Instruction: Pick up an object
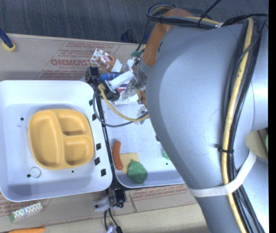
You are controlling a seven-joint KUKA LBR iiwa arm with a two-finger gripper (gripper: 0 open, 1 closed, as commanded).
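Cardboard sheeting with red print covers the bench (70, 62), and dark carpet shows along the top of the frame. From the one overhead view, two shallow white bins sit side by side: the left bin (7, 106) holds a yellow divided tray (60, 137) at its middle, while the right bin (143, 181) is mostly hidden under the grey arm (201, 110), which fills the right half of the frame. Along the lower left corner of that right bin lie an orange carrot-like piece (117, 154), a pale yellow flat square (129, 158) and a green lumpy toy (137, 172), close together, the green one touching the square's corner. The gripper (121, 84) sits near the upper centre, over the top edge of the right bin among cables and clutter; whether its claw is apart or together cannot be told from here, and nothing is seen between it. To do the pick well, I judge the arm should move toward the lower part of the bin, choose the green toy as the bulkiest target, and descend clear of the bin wall and the carrot beside it.
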